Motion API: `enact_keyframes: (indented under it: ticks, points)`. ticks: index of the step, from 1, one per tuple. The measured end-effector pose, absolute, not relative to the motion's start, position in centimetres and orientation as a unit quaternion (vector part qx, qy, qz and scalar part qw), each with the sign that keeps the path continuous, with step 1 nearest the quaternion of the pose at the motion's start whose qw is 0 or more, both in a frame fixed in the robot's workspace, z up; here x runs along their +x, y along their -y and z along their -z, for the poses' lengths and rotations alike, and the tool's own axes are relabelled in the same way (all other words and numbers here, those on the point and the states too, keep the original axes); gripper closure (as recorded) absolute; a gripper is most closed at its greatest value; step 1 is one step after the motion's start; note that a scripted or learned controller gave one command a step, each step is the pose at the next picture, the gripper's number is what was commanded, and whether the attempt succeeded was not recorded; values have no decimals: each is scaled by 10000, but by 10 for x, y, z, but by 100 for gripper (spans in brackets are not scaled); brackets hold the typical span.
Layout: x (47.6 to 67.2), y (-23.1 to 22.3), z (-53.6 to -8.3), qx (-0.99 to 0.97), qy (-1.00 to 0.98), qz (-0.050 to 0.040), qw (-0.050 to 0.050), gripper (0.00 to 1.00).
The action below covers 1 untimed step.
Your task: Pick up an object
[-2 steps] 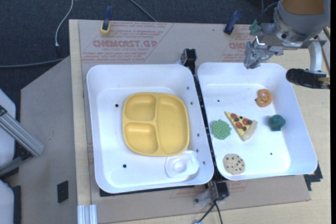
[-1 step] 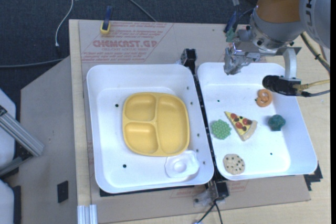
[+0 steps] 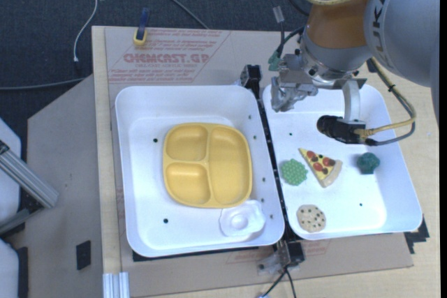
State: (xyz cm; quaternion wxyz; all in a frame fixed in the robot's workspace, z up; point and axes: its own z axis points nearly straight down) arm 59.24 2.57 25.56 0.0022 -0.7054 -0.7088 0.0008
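A dark carpet point(image 3: 42, 10) is lying around the bench, and a thin white cable point(image 3: 77, 45) is curling over it at the left. On the bench a pale board point(image 3: 174, 56) with red printing is carrying the two white bins, and a small blue and yellow clip point(image 3: 142, 28) is sitting on the board's far edge.

The left bin point(image 3: 129, 150) is holding a yellow plate point(image 3: 207, 164) with three compartments, lying flat near the middle. A small white piece point(image 3: 241, 221) is resting in the near right corner, just beside the plate's edge (I cannot tell what it is).

The right bin point(image 3: 398, 206) is holding the small things that can be picked. A pizza slice point(image 3: 320, 165) is lying near the middle, and a round green piece point(image 3: 294, 172) is lying just beside it on the left. A dark green lump point(image 3: 367, 162) is sitting apart on the right, and a cookie point(image 3: 311, 218) is lying alone toward the near wall.

The grey and orange arm point(image 3: 349, 3) is reaching in from the right, and the gripper point(image 3: 285, 100) is hanging over the far left corner of the right bin, close to the wall between the bins. It is well apart from the pizza slice and the other pieces, and nothing is standing between them. I cannot tell how far the pincer is open, and nothing is showing in its grasp. A small black part point(image 3: 250, 77) is sitting at the far end of the dividing wall, just beside the gripper.
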Motion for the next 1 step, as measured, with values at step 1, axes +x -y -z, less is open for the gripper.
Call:
enact_keyframes:
  ticks: [1]
  points:
    - [574, -69, -239, -7054, 7088, -10, 26, 100]
